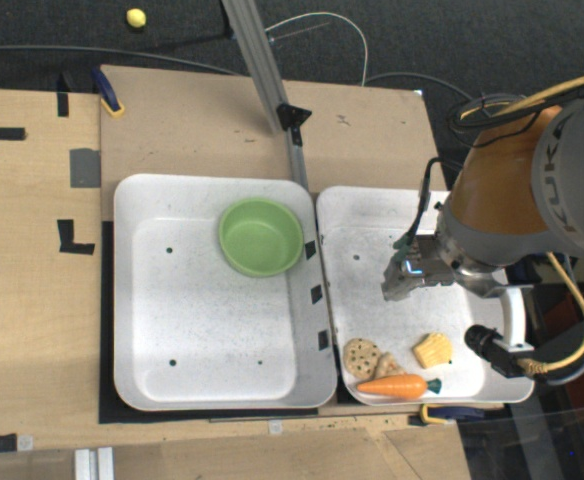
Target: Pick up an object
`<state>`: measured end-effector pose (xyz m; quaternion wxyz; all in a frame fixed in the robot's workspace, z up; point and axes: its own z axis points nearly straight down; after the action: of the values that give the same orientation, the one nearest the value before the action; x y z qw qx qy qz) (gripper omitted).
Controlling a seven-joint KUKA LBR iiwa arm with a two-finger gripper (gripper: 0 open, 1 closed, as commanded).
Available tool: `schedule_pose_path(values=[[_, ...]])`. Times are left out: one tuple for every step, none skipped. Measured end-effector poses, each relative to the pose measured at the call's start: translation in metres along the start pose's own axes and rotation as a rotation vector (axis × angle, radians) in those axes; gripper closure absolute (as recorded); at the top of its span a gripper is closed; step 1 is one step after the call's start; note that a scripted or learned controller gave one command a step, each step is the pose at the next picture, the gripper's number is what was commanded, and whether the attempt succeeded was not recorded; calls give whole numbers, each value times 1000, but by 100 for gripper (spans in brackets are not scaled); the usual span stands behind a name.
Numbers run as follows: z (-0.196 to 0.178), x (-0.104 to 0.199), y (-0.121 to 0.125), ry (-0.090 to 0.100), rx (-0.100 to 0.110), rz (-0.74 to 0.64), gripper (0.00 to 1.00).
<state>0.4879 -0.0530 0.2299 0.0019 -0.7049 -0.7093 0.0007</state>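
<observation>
1. Carrot (397, 387), cookie (360, 357) and cheese wedge (432, 349) crowd right bin's (367, 218) near edge.
2. Gripper (402, 278) hovers above open floor mid-bin; finger state unclear, nothing visibly held.
3. Left bin (142, 268): green bowl (261, 236) at far right corner, rest open.

Right bin (372, 218) centre open — toys (397, 368) crowd near edge.

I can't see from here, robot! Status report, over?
End effector over right bin, nothing seen in it. Carrot, cookie, yellow piece at near edge. Green bowl in left bin.
</observation>
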Motion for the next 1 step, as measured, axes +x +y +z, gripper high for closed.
schedule_pose_path(values=[[11, 55, 6, 0, 1, -1, 100]])
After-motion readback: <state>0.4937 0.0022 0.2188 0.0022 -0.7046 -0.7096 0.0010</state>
